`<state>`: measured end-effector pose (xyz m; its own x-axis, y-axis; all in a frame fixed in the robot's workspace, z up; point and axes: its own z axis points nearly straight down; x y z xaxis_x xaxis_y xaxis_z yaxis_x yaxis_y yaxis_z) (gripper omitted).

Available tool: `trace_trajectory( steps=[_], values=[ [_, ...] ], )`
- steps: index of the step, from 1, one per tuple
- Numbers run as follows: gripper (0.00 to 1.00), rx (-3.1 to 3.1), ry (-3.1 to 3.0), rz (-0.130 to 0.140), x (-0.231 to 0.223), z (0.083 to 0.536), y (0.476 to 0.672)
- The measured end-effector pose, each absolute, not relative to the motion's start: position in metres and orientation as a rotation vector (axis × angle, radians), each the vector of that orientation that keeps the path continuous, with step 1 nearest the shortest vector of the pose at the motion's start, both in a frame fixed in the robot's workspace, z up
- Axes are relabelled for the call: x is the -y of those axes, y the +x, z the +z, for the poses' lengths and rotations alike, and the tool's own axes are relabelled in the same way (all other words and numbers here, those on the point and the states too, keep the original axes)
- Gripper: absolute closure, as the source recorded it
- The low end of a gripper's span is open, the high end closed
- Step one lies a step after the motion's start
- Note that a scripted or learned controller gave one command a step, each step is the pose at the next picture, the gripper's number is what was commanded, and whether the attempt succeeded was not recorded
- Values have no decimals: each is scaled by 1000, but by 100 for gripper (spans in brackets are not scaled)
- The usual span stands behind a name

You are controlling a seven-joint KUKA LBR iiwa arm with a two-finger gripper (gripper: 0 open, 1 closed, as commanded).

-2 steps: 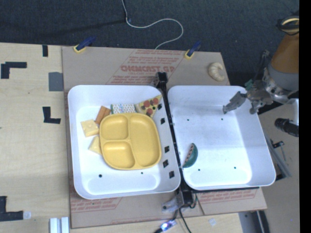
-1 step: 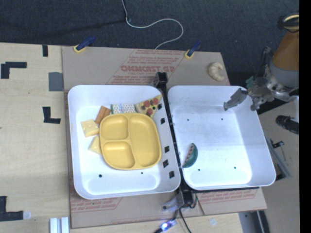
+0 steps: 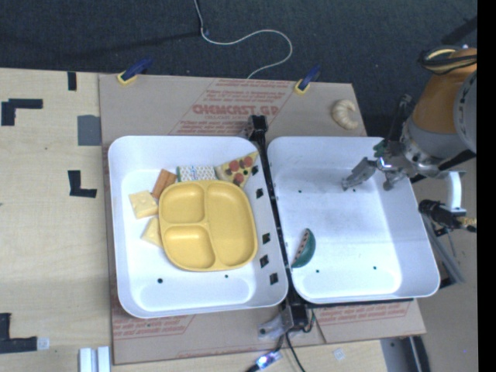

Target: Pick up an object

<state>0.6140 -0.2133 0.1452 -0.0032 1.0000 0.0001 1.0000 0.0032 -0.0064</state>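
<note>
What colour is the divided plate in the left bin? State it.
Yellow: the divided plate shows plainly in the camera view, lying in the left bin.

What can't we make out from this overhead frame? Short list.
- Tool, camera view: small and blurred over the right bin; open or shut is unreadable.
- Items under the yellow divided plate in the left bin: the plate covers most of each, so what they are is unclear.
- Green object by the right bin's left wall: too small to identify.
- Arm: cut off by the right edge.
</note>
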Motion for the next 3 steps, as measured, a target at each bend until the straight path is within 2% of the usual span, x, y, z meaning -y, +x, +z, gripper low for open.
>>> trace_trajectory(
  steps=[1, 2, 3],
  values=[
    [0, 2221, -2216, 6, 211, 101, 611],
    [0, 2225, -2218, 4, 210, 84, 612],
    [100, 2228, -2219, 2, 209, 96, 613]
  ],
)
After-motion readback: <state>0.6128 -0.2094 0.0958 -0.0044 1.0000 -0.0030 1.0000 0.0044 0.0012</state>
